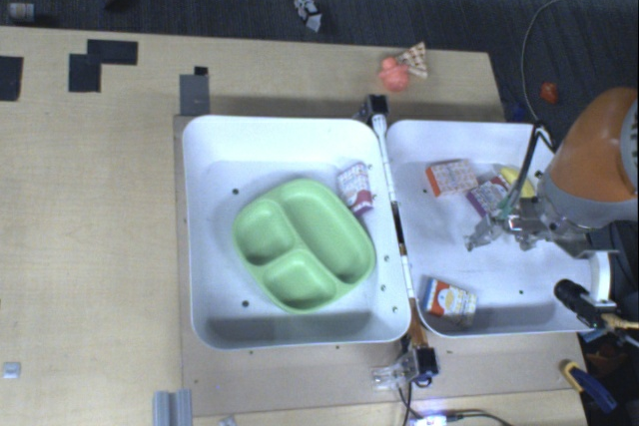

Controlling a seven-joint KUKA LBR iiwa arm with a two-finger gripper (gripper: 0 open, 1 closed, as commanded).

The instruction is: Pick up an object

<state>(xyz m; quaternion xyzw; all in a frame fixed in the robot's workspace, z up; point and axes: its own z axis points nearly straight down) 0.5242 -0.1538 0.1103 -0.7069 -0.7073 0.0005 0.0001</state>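
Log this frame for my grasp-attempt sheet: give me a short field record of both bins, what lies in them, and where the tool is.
left bin: holds a green divided plate and a small red-and-white packet by its right wall
right bin: holds an orange box, a purple packet with a yellow item beside it, and a blue-and-orange carton near the front wall
tool: low over the right bin, just below the purple packet
held: nothing seen between the fingers
bench: pink item behind the bins
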